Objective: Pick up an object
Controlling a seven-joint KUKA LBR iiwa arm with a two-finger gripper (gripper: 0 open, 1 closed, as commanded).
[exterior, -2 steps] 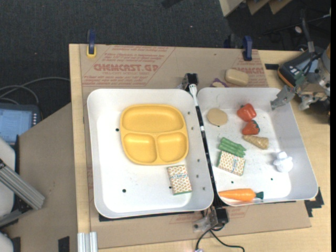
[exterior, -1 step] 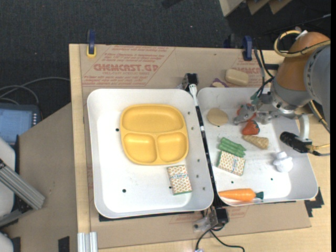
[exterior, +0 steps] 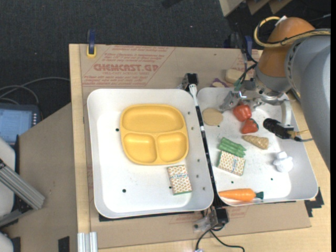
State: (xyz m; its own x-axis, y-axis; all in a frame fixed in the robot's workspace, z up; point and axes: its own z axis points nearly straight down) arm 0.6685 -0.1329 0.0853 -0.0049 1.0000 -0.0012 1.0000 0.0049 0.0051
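Left bin (exterior: pixel 105 156): the wide white tray on the left half of the bench.
Yellow plate (exterior: pixel 155 132): a three-part divided dish lying flat, toward twelve o'clock of the left bin's middle.
Patterned box (exterior: pixel 179 179): a small carton lying flat at five o'clock of the yellow plate, just beside its lower edge.
Right bin (exterior: pixel 299 185): the white tray touching the left bin along a dark seam; all the small pieces lie here.
Tan disc (exterior: pixel 212 117): flat, at nine o'clock of the gripper, near the seam.
Green piece (exterior: pixel 232 146): lies at six o'clock of the tan disc, touching a second patterned packet (exterior: pixel 231 163) below it.
Carrot (exterior: pixel 240 195): on its side along the near rim, at six o'clock of the packet.
Red pepper pieces (exterior: pixel 245 117): two red lumps, the upper one right at the gripper, the likely target.
Gripper (exterior: pixel 242 100): low at twelve o'clock of the right bin, over the upper red lump; whether the claw is released or clenched I cannot tell.
Cone (exterior: pixel 255 140): tan wedge at five o'clock of the red pieces.
White lump (exterior: pixel 283 162): at four o'clock, well apart.
Advice: centre over one red lump only, descend straight, close fully before lifting, and keep clear of the bin's far wall.
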